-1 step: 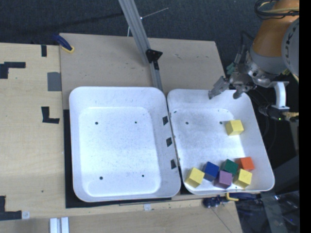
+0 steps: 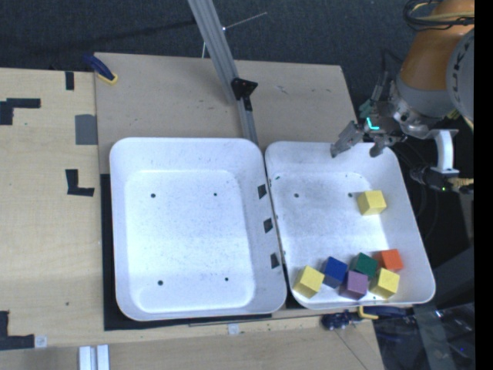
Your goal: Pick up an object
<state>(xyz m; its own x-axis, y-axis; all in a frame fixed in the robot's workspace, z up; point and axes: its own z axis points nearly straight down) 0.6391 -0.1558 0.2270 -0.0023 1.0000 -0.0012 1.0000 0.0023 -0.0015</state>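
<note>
Small yellow cube (image 2: 371, 202): lies alone in right white plastic bin (image 2: 308, 160), apart from the cluster at its near edge. Two-finger gripper (image 2: 359, 140): spread wide, carrying nothing, above bin's far rim. Step: approach. Next: descend over cube, close

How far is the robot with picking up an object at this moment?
Nothing looks done yet. The gripper is open, holds nothing and hangs over the top edge of the right bin. All the cubes lie in that bin: the lone yellow cube nearest, the rest clustered at the bottom edge. Left: go down on a cube, close and lift.
</note>
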